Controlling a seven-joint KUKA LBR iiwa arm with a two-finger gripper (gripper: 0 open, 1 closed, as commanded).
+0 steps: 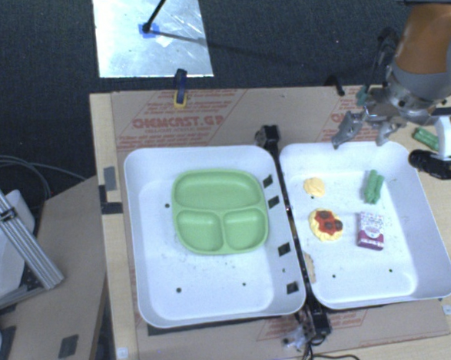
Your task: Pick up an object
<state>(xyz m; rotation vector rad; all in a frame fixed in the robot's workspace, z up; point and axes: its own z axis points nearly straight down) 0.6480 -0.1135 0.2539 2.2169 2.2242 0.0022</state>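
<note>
Dark carpet floor (34,81), shiny metal sheet (152,33)

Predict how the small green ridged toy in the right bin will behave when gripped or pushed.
The small green ridged toy looks elongated and lies flat, so it probably won't tip. Its rounded, ridged sides might let it roll sideways. It appears plastic, likely light and rigid.

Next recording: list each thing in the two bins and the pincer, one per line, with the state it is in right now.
Pincer: raised over the right bin's far edge, fingers spread, nothing between them.
Green divided tray: flat in the left bin, compartments bare.
Green toy: lying in the right bin, untouched.
Small yellow toy: lying loose near the divider.
Pizza toy: flat, topping up.
Purple packet: lying flat, beside the pizza toy.
</note>
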